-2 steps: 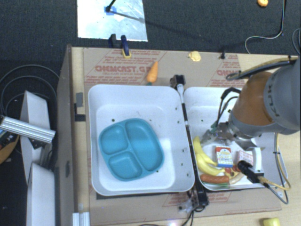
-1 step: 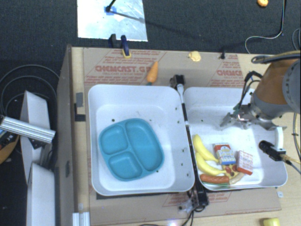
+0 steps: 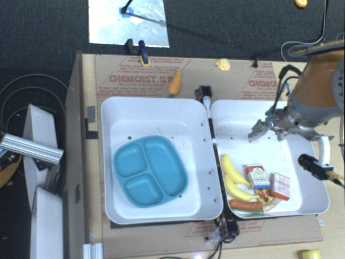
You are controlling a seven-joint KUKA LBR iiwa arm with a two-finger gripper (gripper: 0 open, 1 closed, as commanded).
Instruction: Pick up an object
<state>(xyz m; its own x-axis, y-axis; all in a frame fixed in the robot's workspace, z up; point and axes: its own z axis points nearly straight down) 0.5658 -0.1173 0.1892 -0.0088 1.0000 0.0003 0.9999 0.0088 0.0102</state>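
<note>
pincer open, holding nothing | bananas, 2 cartons near | tray apart

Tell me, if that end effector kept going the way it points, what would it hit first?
The end effector points left and slightly down over the right bin. It would likely meet that bin's bare floor, then the divider between bins; its height is unclear.

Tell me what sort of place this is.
Probably a robotics lab's grasping test bench. A grey arm with an orange band reaches over two shallow white plastic bins; one holds a blue divided plastic tray, the other toy food such as yellow bananas.
</note>
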